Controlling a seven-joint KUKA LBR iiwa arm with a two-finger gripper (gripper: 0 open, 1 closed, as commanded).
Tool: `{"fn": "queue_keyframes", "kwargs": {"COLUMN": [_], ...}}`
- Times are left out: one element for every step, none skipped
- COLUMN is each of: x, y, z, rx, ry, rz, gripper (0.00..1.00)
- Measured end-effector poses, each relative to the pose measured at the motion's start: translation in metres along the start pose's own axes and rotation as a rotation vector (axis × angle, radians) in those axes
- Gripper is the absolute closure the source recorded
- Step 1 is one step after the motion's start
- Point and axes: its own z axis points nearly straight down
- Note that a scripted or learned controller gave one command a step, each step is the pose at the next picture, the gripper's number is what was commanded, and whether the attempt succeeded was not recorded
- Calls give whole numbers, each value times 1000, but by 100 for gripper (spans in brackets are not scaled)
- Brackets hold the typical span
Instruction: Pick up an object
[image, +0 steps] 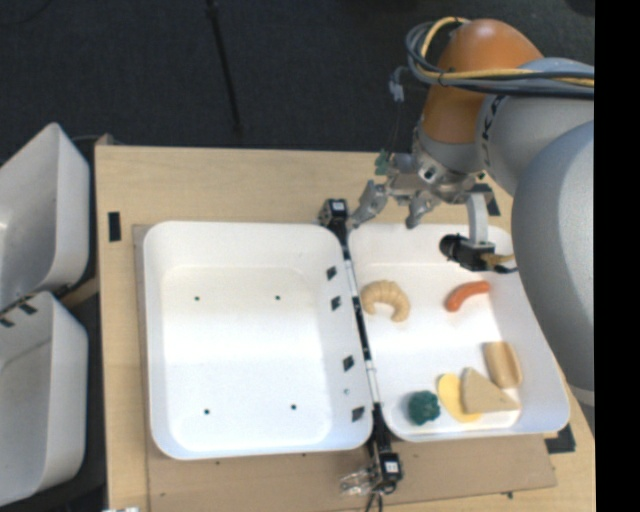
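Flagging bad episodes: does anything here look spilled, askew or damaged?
Nothing stands out. The croissant, orange sausage, bun and green lump lie loose inside the right bin; a tan wedge overlaps a yellow disc. The claw hangs open, holding nothing.

Arm (545, 130) cut off by top and right edges. Right bin (420, 335): far-right rim hidden behind arm. Yellow disc (448, 395) partly under wedge (487, 392). Green lump (423, 406) too small to identify. Gripper (390, 210): jaws look spread, fine detail blurred. Left tubs (40, 215) cut by left edge.
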Motion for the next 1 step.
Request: {"fn": "queue_keyframes", "kwargs": {"x": [-25], "y": [-69], "z": [-141], "rx": [-2], "ry": [-2], "rz": [10], "gripper": [0]}}
